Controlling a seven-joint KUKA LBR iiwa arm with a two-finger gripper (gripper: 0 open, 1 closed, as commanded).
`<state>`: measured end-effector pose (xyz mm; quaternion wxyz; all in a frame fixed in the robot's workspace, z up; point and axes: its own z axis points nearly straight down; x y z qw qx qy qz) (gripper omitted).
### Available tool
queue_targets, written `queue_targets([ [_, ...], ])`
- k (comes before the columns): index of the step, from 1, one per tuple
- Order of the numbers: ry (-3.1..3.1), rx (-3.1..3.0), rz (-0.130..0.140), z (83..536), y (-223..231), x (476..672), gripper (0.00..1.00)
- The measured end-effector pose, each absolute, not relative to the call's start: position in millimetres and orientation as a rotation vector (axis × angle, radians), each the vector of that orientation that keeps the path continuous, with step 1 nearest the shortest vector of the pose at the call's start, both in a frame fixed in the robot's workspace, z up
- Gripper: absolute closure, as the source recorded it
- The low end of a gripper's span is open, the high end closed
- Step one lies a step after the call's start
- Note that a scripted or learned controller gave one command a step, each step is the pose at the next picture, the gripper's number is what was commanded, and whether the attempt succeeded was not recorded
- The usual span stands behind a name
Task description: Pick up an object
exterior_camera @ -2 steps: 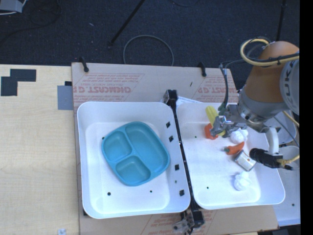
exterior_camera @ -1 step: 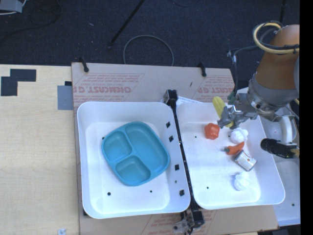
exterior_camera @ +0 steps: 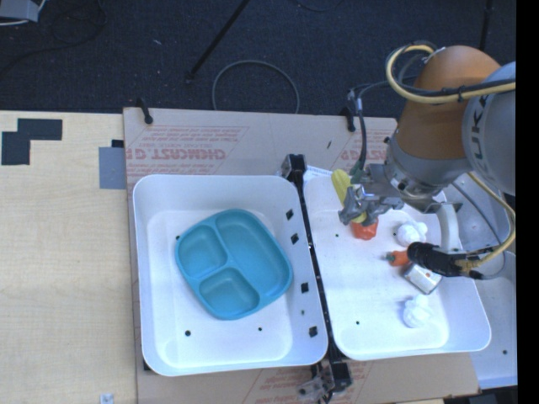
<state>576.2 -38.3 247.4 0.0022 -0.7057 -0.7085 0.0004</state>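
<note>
My gripper [exterior_camera: 357,211] hangs low over the back left part of the right bin [exterior_camera: 472,335]. Directly under its tip, and partly covered by it, sits a small orange-red object [exterior_camera: 365,230]. A yellow object [exterior_camera: 340,183] lies just behind the gripper, near the bin's back left corner. To the right of the orange-red object rests a small white object [exterior_camera: 410,231]. Another white lump [exterior_camera: 415,312] lies toward the bin's front. Between these two is a tiny orange piece [exterior_camera: 394,257].
The left bin [exterior_camera: 152,326] holds a blue divided plate [exterior_camera: 232,262] lying flat near its middle. A black divider rail [exterior_camera: 307,251] runs between the two bins. The arm's grey and orange body [exterior_camera: 446,116] looms over the right bin's back right.
</note>
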Motion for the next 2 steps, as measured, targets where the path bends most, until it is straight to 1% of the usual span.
queue_targets([
  [1, -2.223, -2.215, 0.001, 249.6, 9.9, 581.7, 1.0],
  [2, -2.222, -2.215, 0.006, 233.4, 66.2, 582.7, 1.0],
])
